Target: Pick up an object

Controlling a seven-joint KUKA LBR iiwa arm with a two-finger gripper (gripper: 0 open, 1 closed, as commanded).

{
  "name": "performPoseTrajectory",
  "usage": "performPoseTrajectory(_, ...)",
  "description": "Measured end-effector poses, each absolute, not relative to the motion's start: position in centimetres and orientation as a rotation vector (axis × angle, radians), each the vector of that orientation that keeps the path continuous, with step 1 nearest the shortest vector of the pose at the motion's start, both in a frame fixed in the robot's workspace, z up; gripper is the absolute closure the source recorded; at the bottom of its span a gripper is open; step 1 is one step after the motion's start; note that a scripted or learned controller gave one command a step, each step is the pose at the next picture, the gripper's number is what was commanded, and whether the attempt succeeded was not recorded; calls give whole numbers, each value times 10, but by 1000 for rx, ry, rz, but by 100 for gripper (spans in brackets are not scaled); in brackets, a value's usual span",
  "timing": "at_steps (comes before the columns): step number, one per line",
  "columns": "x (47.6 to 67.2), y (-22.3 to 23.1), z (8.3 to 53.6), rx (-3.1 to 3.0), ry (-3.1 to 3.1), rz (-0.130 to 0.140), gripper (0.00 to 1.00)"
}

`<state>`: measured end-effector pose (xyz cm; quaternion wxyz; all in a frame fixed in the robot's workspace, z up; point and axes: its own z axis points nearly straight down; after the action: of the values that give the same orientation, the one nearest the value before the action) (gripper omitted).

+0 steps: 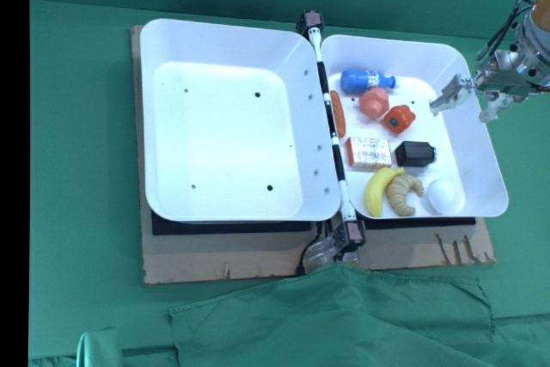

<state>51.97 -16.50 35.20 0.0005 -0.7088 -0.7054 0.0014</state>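
**Fingers spread over right bin's far-right rim, nothing picked yet**

No single target is set; all candidates sit in the right bin (481, 176). Nearest the gripper (468, 96): red pepper (398, 119) and black block (414, 154), both mid-bin. Farther in: pink ball (373, 102) and blue bottle (365, 82) twd the far edge, orange carrot (339, 114) along the left wall, snack box (369, 152) centre. Near edge: banana (376, 190) touching croissant (404, 193), white egg (444, 196) in the near-right corner.

Fingers look spread w/ nothing between them, hovering abt over the rim at the bin's right side.

Doing it well, imo: go for a piece w/ open room on both sides. Black block or egg seem best; block has flat faces. Pepper sits close to the ball, so a finger may nudge the neighbour. Come straight down, centre first.

Room: right wall slopes, egg lies close to it, so tight there. Left bin (172, 56) is open for a drop-off. Divider bar (325, 90) btw the bins is one to clear.
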Motion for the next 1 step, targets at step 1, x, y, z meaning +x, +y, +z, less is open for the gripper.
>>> performPoseTrajectory(1, 520, -165, 352, -2226, -2216, 5, 0)
